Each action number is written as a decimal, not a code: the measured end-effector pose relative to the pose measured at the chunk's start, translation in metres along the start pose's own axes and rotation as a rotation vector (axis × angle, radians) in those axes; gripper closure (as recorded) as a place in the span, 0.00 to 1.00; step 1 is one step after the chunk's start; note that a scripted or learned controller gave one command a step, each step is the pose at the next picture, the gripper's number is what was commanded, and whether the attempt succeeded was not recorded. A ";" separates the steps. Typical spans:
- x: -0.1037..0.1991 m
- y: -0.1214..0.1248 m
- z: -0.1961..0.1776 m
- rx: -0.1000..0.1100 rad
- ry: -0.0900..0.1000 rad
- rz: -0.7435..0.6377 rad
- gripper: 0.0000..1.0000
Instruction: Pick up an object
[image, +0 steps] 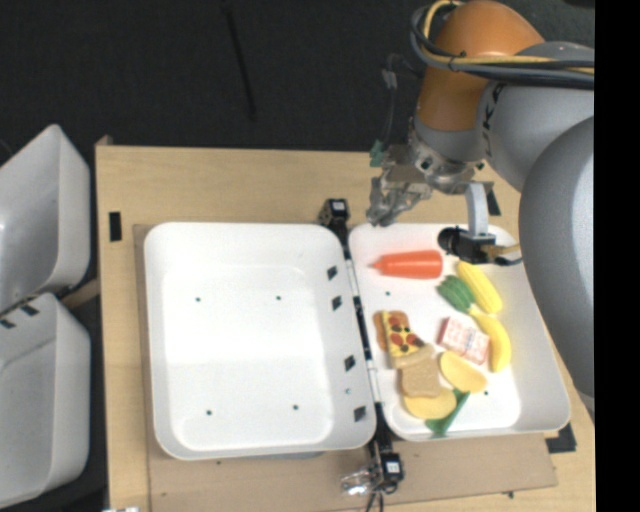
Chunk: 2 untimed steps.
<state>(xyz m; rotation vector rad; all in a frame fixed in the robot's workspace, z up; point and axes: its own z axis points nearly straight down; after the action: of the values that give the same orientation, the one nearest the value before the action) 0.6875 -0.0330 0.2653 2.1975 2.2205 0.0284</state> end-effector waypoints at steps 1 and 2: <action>0.002 0.006 -0.068 0.012 -0.001 0.006 1.00; 0.001 0.006 -0.102 0.017 -0.001 0.004 1.00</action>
<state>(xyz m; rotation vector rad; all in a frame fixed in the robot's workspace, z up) 0.6905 -0.0315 0.3672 2.2098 2.2243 0.0075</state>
